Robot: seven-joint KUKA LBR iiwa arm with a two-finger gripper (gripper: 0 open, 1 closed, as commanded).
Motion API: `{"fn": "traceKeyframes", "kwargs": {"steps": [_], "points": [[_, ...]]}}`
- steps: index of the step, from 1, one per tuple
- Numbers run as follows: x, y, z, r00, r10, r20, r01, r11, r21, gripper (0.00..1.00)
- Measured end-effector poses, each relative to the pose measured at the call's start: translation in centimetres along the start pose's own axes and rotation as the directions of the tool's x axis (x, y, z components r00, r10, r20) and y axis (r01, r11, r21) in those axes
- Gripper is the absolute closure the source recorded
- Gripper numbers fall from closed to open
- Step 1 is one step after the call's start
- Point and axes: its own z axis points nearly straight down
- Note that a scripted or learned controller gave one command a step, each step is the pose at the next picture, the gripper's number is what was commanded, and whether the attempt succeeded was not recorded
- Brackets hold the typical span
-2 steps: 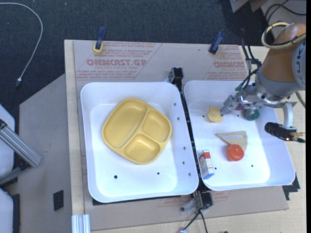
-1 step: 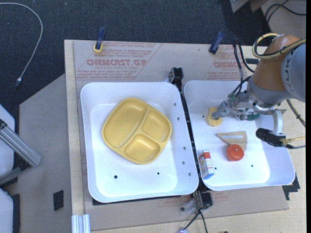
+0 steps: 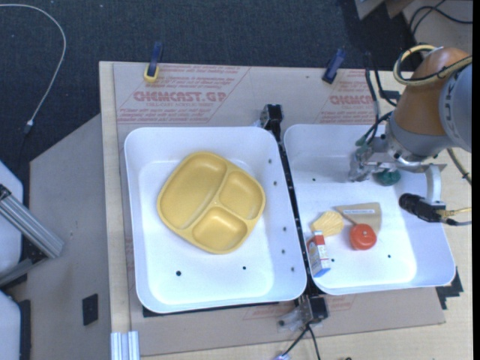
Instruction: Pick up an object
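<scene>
The right bin (image 3: 427,272) holds a red round object (image 3: 363,236), a tan block (image 3: 361,214) touching it from behind, a yellow ridged piece (image 3: 328,223) and a small red, white and blue tube (image 3: 318,253) by the bin's left wall. A small teal object (image 3: 388,176) lies at the back of this bin, partly hidden by the wrist. My gripper (image 3: 363,166) hangs low over the back of the right bin, just left of the teal object and well behind the tan block.
In the left bin (image 3: 142,223) rests a yellow divided plate (image 3: 211,201). Black clips (image 3: 271,115) sit where the two bins meet. A black cable connector (image 3: 420,207) juts over the right bin's right side.
</scene>
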Motion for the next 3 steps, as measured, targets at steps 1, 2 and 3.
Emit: {"fn": "traceKeyframes", "kwargs": {"steps": [1, 2, 3], "points": [[-0.3, 0.1, -6.4, 1.0, 0.0, -0.001, 0.0, 1.0, 0.007, 1.0], [-0.3, 0.3, -11.8, 1.0, -0.001, -0.001, 0.001, 1.0, 0.009, 1.0], [-0.4, 0.5, -17.1, 1.0, 0.0, -0.001, 0.0, 1.0, 0.007, 1.0]]}}
